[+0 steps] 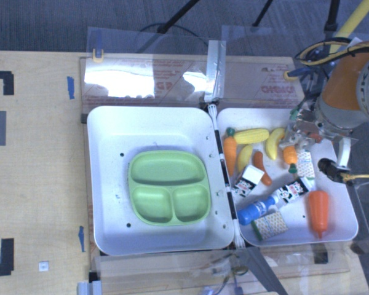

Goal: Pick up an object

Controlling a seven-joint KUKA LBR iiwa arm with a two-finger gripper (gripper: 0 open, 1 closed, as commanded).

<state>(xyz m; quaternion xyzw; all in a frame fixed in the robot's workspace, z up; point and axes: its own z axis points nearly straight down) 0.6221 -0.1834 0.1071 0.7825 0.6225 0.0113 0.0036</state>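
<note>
- Several toy foods crowd the right bin (350,226); nearest the claw (301,135) lies a small orange fruit (289,155), just beside a yellow banana (273,144).
- Looks like hollow plastic: probably light, stiff, smooth, a bit slippery, not fragile.
- Round, so likely to roll or squirt out; best pinched across the middle, straight from above.
- Bright orange, small, roundish, touching or nearly touching the banana on one side and a white patterned packet (305,164) on the other.
- Little clearance for fingers among these neighbours.
- Hangs low over the bin's far right corner, just above the fruit; grip state impossible to tell from this angle.
</note>
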